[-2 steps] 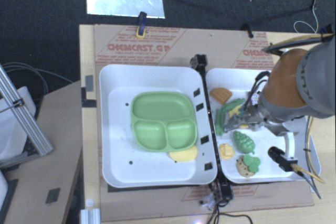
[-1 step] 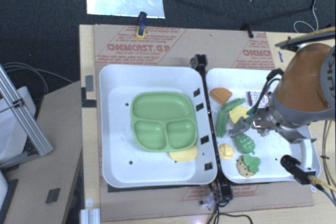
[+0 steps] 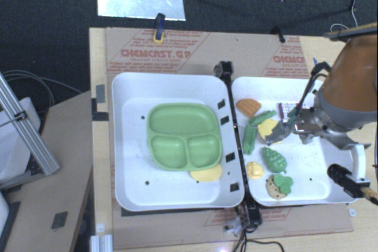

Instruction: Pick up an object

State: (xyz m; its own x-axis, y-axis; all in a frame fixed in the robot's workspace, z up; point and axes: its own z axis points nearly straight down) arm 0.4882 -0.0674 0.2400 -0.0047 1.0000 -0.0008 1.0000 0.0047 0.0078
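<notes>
Grey arm: seen from the fixed overhead camera, the gripper (image 3: pixel 276 134) is lowered into the right bin (image 3: pixel 307 189).
Grip: whether anything is held cannot be told; the tip is dark and blurred.
Nearest object: a yellow piece (image 3: pixel 267 126) and a green bean pod (image 3: pixel 250 137) lie just left of the tip, touching or nearly so.
Below the tip: a green leafy toy (image 3: pixel 274 160).
Risk: crowded items could be nudged aside, so the grasp is judged likely to slip.
Far left: green divided plate (image 3: pixel 183 136).

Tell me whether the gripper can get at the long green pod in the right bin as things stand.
Probably yes. The gripper sits just right of the long green pod, which lies uncovered near the bin's left wall, though a yellow piece crowds it.
</notes>
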